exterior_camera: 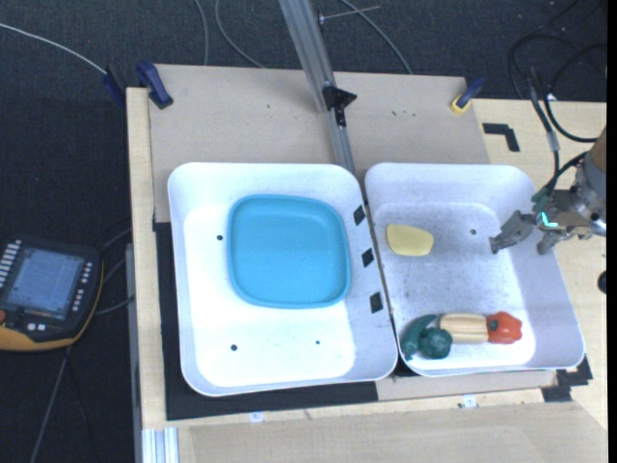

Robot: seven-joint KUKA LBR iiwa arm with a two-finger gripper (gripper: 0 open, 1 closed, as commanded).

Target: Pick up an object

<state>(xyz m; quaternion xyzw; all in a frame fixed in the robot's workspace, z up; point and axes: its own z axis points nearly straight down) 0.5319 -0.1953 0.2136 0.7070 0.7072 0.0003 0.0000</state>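
My gripper [525,240] hangs over the right edge of the right bin [453,186], its two dark fingers spread open with nothing between them. A yellow rounded piece [410,240] lies in that bin's upper left part, well to the left of the gripper. Along the bin's front wall lie a green lump [427,340], a tan cylinder [464,328] and a red piece [504,328], touching in a row, below and left of the gripper.
The left bin [198,297] holds a blue square plate [289,250]. A metal pole [310,37] slants in from the top to the gap between the bins. Black clips [366,257] sit on the divide. A handheld pendant [43,292] lies off the bench at left.
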